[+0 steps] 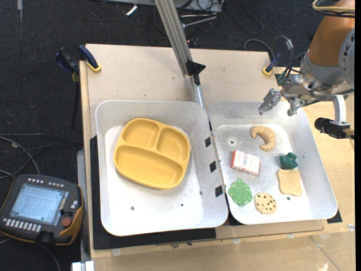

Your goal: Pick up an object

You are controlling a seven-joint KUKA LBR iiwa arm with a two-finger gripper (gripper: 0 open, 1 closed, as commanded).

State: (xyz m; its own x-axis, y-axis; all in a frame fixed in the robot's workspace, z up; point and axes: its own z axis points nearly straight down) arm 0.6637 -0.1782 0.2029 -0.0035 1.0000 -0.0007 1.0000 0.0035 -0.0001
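My gripper [280, 105] hangs open over the far edge of the right bin [321, 168], with nothing between its two fingers. Just in front of it and a little to the left lies a tan croissant [264, 136]. Further toward the front sit a small white and red box [245, 162], a dark green piece [289, 161], a slice of toast [290, 182], a green leaf [240, 192] and a chocolate chip cookie [264, 202].
The left bin [113, 208] holds a yellow divided plate [152, 152]. A slanted metal pole [179, 38] crosses above the bench between the bins. A teach pendant [39, 208] lies off the bench at lower left. Clamps sit at the bench's back corners.
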